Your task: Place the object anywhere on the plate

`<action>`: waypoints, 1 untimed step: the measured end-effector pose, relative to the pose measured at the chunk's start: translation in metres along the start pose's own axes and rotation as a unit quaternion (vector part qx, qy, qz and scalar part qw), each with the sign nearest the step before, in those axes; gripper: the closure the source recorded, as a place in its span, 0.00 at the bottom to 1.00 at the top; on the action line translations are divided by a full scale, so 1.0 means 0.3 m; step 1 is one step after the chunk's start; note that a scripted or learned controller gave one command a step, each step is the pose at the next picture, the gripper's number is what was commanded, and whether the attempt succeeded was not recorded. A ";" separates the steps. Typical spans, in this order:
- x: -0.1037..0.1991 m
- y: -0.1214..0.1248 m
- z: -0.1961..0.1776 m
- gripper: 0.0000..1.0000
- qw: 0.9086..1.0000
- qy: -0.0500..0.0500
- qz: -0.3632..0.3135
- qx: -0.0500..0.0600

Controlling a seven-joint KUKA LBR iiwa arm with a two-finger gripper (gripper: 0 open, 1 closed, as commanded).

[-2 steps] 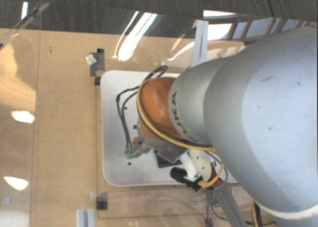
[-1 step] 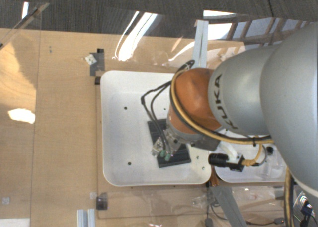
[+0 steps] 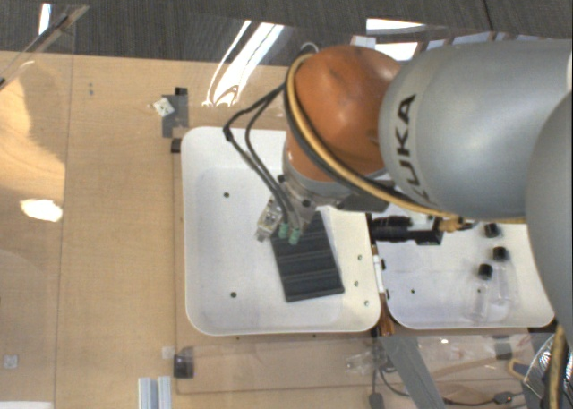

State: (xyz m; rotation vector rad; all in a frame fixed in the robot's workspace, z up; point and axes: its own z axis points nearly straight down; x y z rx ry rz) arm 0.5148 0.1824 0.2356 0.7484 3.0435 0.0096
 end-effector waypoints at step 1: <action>-0.079 0.243 0.142 1.00 0.997 0.001 0.073 0.001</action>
